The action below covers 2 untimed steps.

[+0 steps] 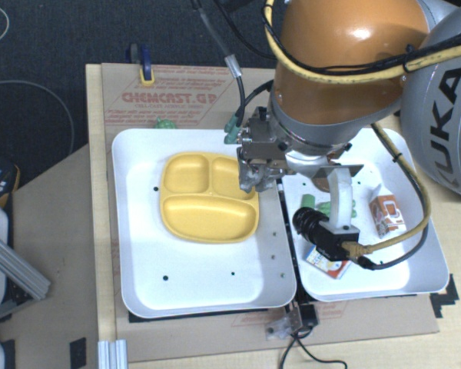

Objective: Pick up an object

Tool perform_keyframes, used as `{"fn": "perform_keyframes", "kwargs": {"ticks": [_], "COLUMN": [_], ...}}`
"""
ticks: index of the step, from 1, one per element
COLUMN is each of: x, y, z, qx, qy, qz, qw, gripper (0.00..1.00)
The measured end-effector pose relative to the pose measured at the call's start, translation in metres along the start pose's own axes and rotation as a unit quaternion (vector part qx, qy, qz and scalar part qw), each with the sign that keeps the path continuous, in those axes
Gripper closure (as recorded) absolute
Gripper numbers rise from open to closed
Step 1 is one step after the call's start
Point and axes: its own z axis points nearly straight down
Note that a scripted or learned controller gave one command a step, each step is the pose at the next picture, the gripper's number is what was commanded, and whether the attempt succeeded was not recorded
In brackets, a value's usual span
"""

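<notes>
A yellow divided plate lies in the left white bin, toward its back right. My gripper hangs low over the plate's far right corner, close to the wall between the two bins. The arm's big orange band hides much of the wrist. In the right bin lie a small orange and white box, a green item and a red, white and blue packet, partly hidden by the arm's black fitting and hose.
The bins sit on a brown board with a blue clamp at its back edge. A small green piece lies behind the left bin. A yellow-black hose loops over the right bin.
</notes>
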Motion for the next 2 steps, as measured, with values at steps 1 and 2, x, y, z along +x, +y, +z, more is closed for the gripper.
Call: {"fn": "perform_keyframes", "kwargs": {"ticks": [1, 2], "x": [0.0023, 0.0027], "y": [0.0037, 0.004], "z": [-0.0161, -0.0261], "qx": [-0.007, -0.008], "qy": [0.002, 0.003], "qz": [-0.001, -0.001], "qw": [1.0, 1.0], "gripper": [1.0, 1.0]}}
